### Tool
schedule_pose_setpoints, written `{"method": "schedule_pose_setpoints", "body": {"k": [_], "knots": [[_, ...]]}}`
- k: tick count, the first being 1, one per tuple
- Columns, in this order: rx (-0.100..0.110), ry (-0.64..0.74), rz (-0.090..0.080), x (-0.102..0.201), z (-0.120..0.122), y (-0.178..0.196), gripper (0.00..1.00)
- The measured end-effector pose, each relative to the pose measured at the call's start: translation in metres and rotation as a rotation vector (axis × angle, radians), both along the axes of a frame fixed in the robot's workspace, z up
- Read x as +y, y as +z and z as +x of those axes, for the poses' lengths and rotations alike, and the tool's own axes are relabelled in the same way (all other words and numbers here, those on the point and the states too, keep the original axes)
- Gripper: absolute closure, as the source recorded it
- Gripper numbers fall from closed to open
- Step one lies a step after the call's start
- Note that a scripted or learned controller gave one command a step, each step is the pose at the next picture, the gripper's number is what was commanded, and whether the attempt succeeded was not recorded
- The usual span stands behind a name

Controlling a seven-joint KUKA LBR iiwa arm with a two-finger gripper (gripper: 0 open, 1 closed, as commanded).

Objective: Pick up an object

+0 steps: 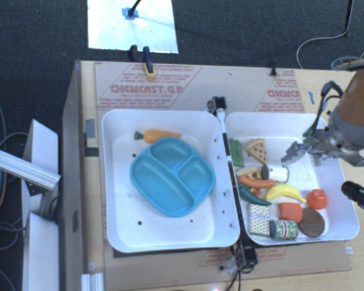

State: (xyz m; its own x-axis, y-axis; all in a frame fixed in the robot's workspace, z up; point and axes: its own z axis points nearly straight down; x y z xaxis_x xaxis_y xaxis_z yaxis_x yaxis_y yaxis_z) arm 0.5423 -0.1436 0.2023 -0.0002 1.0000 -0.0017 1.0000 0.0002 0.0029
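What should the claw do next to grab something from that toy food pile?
Probably lower toward the small white cylinder just below the claw. The claw hangs over the right bin, above the pile, with nothing seen between its fingers, and the banana lies a little farther off.

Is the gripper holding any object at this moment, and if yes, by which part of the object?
Nothing is held. The gripper hangs open above the right bin, with no object between its fingers; the banana and other toy foods lie below it.

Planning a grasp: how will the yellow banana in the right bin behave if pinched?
The banana looks like smooth moulded plastic, so probably stiff, light and a bit slippery. Its curved shape may pivot between fingers, and the neighbours crowding it could get nudged.
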Motion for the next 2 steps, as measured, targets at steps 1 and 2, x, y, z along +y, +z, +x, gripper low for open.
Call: {"method": "schedule_pose_setpoints", "body": {"k": [1, 2], "knots": [[0.003, 0.000, 0.002, -0.010, -0.053, -0.072, 0.00], [-0.001, 0.000, 0.000, -0.059, -0.035, -0.019, 0.00]]}}
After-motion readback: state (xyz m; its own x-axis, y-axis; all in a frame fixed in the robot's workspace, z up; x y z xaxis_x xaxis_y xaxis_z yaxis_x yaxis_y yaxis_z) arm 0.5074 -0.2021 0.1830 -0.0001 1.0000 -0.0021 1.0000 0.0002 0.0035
